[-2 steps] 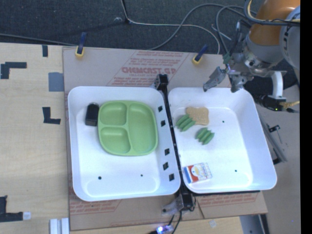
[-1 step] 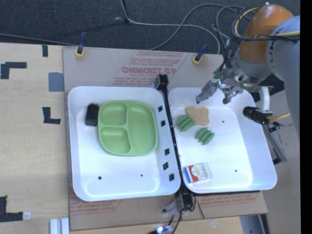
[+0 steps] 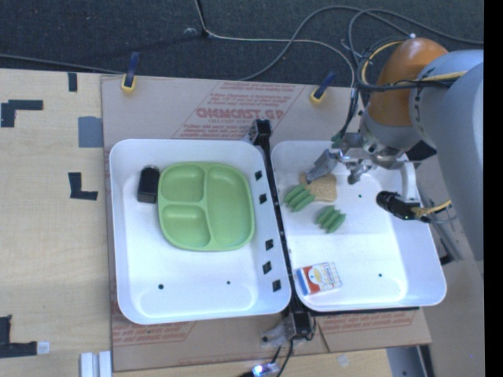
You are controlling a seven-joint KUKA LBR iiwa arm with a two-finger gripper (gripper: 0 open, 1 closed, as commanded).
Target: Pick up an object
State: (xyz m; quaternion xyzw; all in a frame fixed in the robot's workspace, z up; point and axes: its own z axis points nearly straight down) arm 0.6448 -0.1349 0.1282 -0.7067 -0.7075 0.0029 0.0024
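My gripper [image 3: 338,170] hangs over the back of the right bin [image 3: 409,285], open, with nothing between its fingers. Its left finger [image 3: 321,166] is just above a tan, toast-like piece [image 3: 322,189]. A ridged green piece [image 3: 299,198] lies to the left of the tan one, touching it. Another green piece [image 3: 330,219] lies a little nearer the front. A small white carton with red and blue print [image 3: 317,277] lies flat at the bin's front left.
The left bin [image 3: 196,293] holds a green divided plate [image 3: 207,206] with a small black object [image 3: 148,184] at its left side. A black divider strip [image 3: 271,210] runs between the bins. Cables trail behind the arm at the back right.
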